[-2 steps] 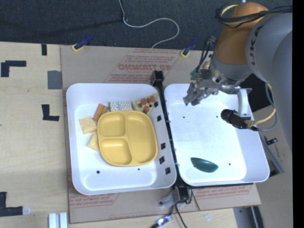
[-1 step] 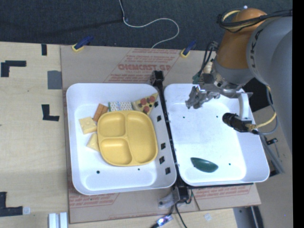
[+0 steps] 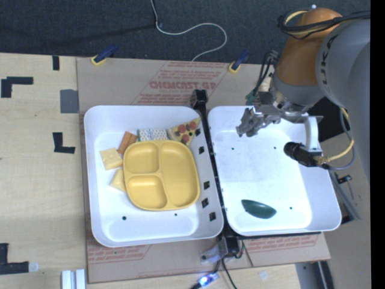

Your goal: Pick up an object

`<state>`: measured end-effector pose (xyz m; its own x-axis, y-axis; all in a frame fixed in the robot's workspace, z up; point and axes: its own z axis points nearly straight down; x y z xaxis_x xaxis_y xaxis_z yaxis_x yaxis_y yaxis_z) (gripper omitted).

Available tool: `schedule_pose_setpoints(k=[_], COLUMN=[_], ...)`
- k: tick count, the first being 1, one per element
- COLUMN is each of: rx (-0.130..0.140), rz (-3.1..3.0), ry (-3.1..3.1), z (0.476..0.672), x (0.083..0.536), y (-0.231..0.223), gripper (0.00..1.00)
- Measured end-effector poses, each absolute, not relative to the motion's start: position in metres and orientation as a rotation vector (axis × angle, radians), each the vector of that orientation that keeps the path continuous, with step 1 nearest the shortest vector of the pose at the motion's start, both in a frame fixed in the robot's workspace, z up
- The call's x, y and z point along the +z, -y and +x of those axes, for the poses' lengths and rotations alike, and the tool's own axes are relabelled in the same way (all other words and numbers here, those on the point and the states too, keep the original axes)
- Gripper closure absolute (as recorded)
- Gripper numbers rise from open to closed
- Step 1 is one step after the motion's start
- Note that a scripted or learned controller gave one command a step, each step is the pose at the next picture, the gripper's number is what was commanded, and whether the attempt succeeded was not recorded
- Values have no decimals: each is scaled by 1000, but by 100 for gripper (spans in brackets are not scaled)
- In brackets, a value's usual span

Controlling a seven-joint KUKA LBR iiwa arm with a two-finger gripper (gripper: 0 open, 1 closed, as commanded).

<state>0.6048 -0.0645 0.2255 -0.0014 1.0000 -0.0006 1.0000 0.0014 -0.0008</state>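
Camera view, looking down at a slant on the bench. Two shallow white bins sit side by side on a brown cardboard sheet.

Left bin: a yellow divided plate with three compartments takes up the middle. Around its upper and left edges lie small flat pieces: a pale yellow square and an orange-brown strip at upper left, a patterned card just above the plate, and a piece with red and yellow marks at the upper right, near the divider between the bins.

Right bin: one dark green oval object lies flat near the front wall, apart from everything else.

Arm enters from the right, orange band above the wrist. The gripper hangs over the back left part of the right bin, well apart from the green object. Its fingers point down and left; cannot tell how far they are parted, and nothing is seen between them. A black cylindrical part juts from the arm just right of the gripper
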Motion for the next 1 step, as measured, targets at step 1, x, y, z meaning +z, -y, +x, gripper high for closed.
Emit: schedule_pose_setpoints(k=[1], rx=[4], rz=[-2221], ry=[2223], z=[613], x=[214], y=[59], gripper=[100])
